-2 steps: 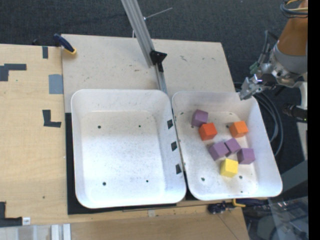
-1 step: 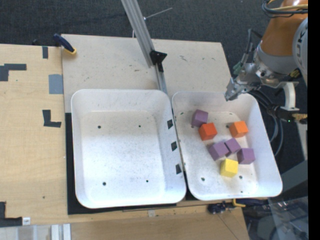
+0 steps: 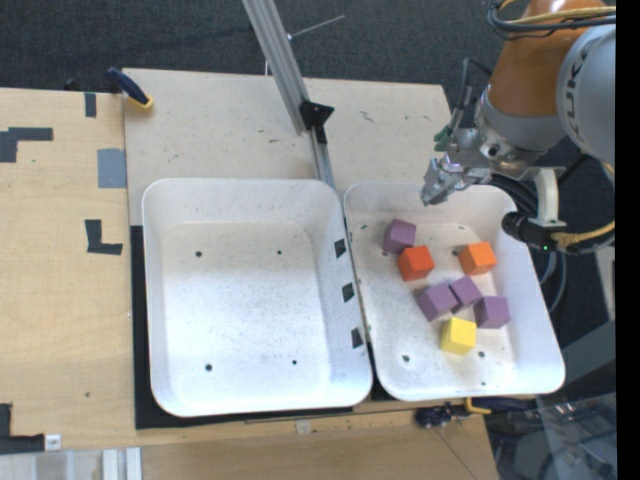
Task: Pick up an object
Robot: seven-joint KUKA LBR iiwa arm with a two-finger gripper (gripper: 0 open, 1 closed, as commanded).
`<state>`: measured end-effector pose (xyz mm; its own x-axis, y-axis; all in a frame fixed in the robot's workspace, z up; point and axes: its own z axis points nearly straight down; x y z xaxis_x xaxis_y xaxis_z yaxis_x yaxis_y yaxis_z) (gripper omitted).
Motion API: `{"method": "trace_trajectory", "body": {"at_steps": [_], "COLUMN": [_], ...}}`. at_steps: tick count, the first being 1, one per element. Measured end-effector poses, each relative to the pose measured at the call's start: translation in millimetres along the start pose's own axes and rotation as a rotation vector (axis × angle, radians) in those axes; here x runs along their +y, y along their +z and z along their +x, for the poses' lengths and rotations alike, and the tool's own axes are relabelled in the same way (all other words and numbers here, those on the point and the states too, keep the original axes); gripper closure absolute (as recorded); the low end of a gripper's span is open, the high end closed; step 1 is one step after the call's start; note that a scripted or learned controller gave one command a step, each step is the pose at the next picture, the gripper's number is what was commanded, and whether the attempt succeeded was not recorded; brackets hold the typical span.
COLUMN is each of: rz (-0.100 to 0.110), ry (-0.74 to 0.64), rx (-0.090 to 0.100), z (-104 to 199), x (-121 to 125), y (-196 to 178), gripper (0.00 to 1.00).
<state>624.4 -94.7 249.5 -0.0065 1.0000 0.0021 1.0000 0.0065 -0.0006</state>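
Low in the frame, closest to me, I see the yellow block (image 3: 459,335) in the right bin (image 3: 535,363). Just above it three purple blocks (image 3: 464,299) sit bunched up, touching each other. Higher up are two orange blocks (image 3: 416,262) and one more purple block (image 3: 399,235). They all look like small light cubes, maybe foam, so I think they are easy to lift and will not break. I would take one by two flat sides. The lone orange block on the right (image 3: 477,258) has free room around it, but the bin wall is near. The bunched ones are harder. The left bin (image 3: 165,218) has lots of room. Up at the top right, my tool (image 3: 437,194) hangs over the far rim of the right bin, holding nothing. I cannot tell if it is spread or pressed together
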Motion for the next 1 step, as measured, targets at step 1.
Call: {"method": "trace_trajectory", "body": {"at_steps": [1], "rz": [0.002], "ry": [0.000], "rx": [0.000], "z": [51.3], "x": [-14.5], "y": [-0.2], "gripper": [1.00]}}
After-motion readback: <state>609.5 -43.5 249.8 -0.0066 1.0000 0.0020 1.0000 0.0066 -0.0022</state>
